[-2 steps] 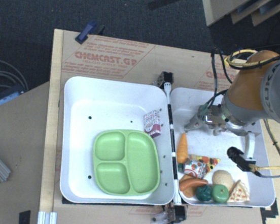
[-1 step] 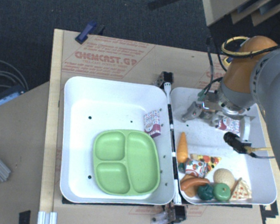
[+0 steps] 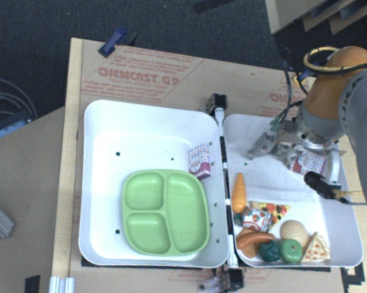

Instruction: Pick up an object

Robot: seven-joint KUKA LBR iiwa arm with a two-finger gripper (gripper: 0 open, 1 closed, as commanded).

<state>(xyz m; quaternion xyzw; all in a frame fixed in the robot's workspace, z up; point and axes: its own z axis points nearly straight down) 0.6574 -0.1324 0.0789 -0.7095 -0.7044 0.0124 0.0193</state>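
My gripper (image 3: pixel 293 165) hangs low over the far end of the right bin (image 3: pixel 354 225), below the orange-banded wrist. Its grey fingers (image 3: pixel 260 148) are spread wide, so it is open. A small red and white packet (image 3: pixel 299 166) lies on the bin floor between them, not clamped. Toy foods crowd the near end of this bin: an orange carrot (image 3: pixel 238 191), a colourful packet (image 3: pixel 265 214), a sausage (image 3: pixel 254 239), a green broccoli piece (image 3: pixel 269 252), a green ball (image 3: pixel 292 250), a beige bun (image 3: pixel 294 231) and a pizza slice (image 3: pixel 317 248).
The left bin (image 3: pixel 100 165) holds a green divided plate (image 3: pixel 163 211) and a small red and white carton (image 3: pixel 200 160) by the wall shared with the right bin. Black clips (image 3: pixel 217 103) sit at both ends of that wall. A blue object (image 3: pixel 113 41) lies beyond the bench's far left corner.
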